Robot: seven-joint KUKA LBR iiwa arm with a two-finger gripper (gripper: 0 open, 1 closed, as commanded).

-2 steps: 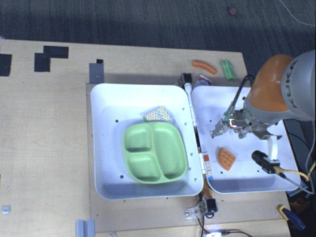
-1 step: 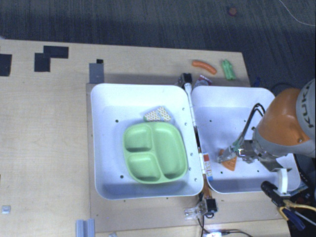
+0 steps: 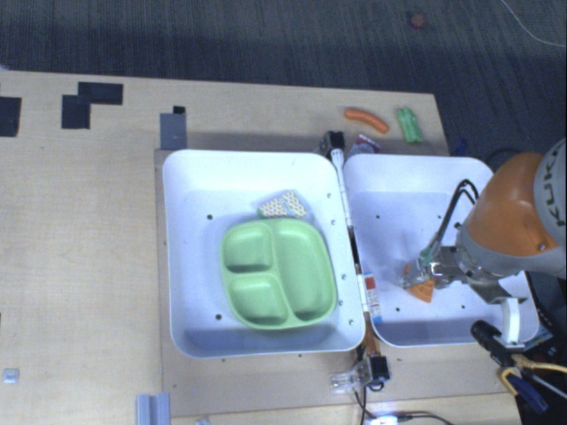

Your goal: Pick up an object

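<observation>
Orange object [image 3: 423, 289] at fingers [image 3: 423, 275], right bin [image 3: 390, 202], green tray [image 3: 277, 273]

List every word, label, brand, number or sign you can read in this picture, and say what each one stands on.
"KU": grey letters on the arm, cut off at the picture's right edge, so the rest of the word cannot be read.
Small label on the divider between the bins: red and white marks, too small and blurred to read.
Green divided plate, orange object and white bins: no readable text.
</observation>
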